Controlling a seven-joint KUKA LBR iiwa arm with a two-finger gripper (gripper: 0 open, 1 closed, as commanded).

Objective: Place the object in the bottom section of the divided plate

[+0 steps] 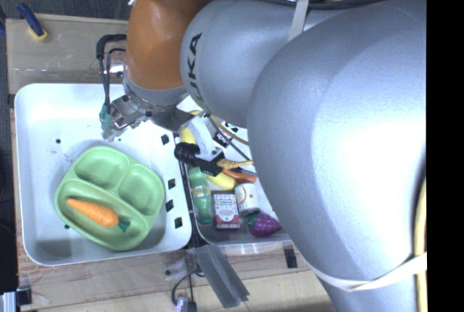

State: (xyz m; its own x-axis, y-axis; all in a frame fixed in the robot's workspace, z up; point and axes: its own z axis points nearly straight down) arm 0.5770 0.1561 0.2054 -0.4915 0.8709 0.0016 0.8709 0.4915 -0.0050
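A green divided plate (pixel 109 167) lies in the left white bin (pixel 43 107), toward its front. An orange carrot (pixel 93 212) with a green stub rests in the plate's bottom section, lying across it. My gripper (pixel 109 126) hangs just beyond the plate's far rim, over the bin floor and apart from the carrot. The orange-banded wrist (pixel 156 42) sits above it, and the big grey arm covers the right half of the view.
The right bin (pixel 217 239) holds several items along its left side: a green bottle (pixel 201 196), a red and white box (pixel 226 212), a small can (pixel 247 199), purple grapes (pixel 265 225) and yellow pieces (pixel 223 181). The arm hides most of that bin.
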